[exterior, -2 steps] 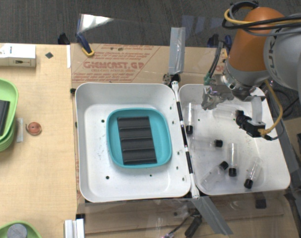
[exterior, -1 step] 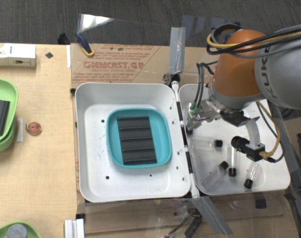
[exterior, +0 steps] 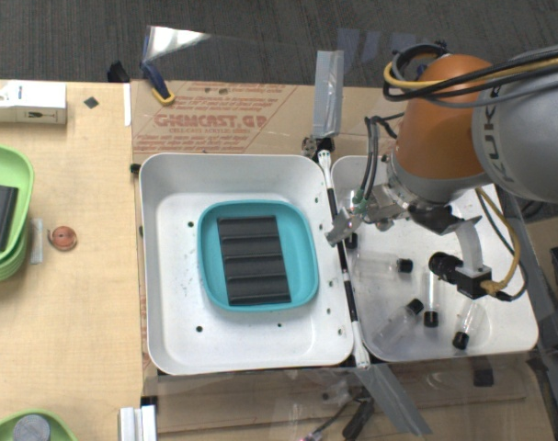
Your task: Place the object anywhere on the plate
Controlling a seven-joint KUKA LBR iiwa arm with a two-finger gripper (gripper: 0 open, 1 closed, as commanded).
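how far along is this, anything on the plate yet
Early. The teal square plate in the left white bin bears only its dark ribbed insert. The end effector sits at the bins' divider; small clear black-capped tubes lie in the right white bin. Picking and placing remain.

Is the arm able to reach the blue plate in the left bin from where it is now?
Probably yes. The blue plate lies uncovered in the left bin, and the arm hangs just over the dividing rims beside it. Nothing stands between them, though a dark ridged block already takes up most of the plate.
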